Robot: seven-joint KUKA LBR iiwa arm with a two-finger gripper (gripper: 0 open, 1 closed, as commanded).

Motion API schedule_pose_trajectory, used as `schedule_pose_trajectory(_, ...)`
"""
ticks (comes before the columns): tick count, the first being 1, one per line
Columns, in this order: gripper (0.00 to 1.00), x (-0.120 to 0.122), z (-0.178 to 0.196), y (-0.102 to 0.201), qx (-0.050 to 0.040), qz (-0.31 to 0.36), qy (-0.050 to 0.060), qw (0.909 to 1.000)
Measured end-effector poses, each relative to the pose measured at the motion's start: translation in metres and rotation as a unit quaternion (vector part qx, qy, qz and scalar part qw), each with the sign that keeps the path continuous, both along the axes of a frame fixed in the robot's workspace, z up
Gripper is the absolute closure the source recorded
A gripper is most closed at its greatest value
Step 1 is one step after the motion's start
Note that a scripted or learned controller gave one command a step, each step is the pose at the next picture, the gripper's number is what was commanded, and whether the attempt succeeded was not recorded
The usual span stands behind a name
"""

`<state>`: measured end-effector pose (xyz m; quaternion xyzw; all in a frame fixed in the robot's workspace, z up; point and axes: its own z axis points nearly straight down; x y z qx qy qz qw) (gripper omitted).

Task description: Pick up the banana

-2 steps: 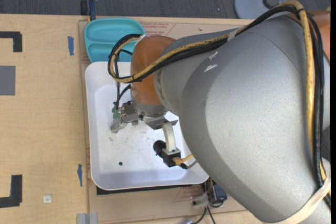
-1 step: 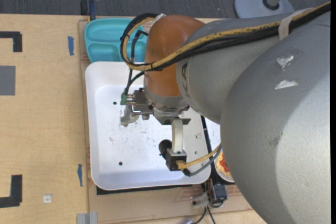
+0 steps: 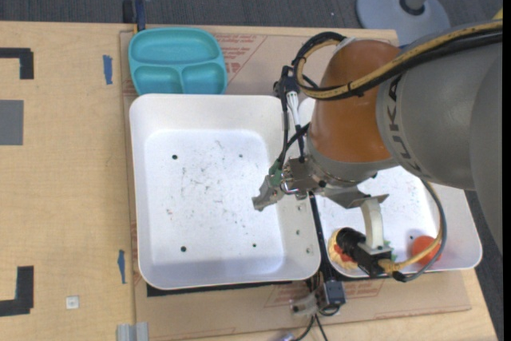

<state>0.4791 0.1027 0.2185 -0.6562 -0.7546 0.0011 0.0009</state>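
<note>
teal divided tray (image 3: 176,60) behind left bin (image 3: 207,172) | grey floor base (image 3: 402,5)

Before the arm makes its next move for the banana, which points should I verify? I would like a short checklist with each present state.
1. Banana in plain sight: cannot tell; the arm covers much of the right bin.
2. Gripper open or shut: cannot tell.
3. Gripper above a bin: ok, by the left bin's right wall.
4. Teal tray outside both bins: ok.
5. Red-orange thing apart from the gripper: ok.
</note>
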Motion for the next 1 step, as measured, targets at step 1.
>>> schedule_pose_trajectory(1,0.00,-0.0011,-0.1064,0.0828,0.0002,0.020,0.001,0.9998)
